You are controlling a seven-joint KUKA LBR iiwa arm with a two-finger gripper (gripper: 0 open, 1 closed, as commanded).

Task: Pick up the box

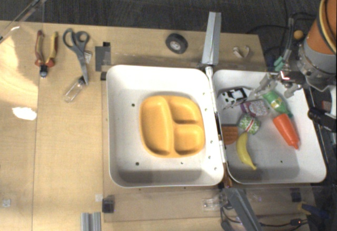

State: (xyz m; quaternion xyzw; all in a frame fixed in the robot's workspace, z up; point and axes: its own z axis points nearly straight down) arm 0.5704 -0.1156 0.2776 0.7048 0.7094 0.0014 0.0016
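A small black-and-white box (232, 96) lies in the far left corner of the right bin (310, 172), against the divider wall. My gripper (278, 83) hangs over the far middle of that bin, to the right of the box and apart from it. Its fingers are spread open and hold nothing; a green bottle (274, 101) lies just below them. The grey arm with its orange band (321, 35) comes in from the right edge.
The right bin also holds a purple packet (256, 108), a green-and-white round item (249, 124), an orange carrot (286, 129), a banana (245, 152) and a brown flat piece (229, 133). The left bin (121, 119) holds a yellow compartment tray (171, 124). Scissors (79, 48) and pliers (45, 51) lie far left.
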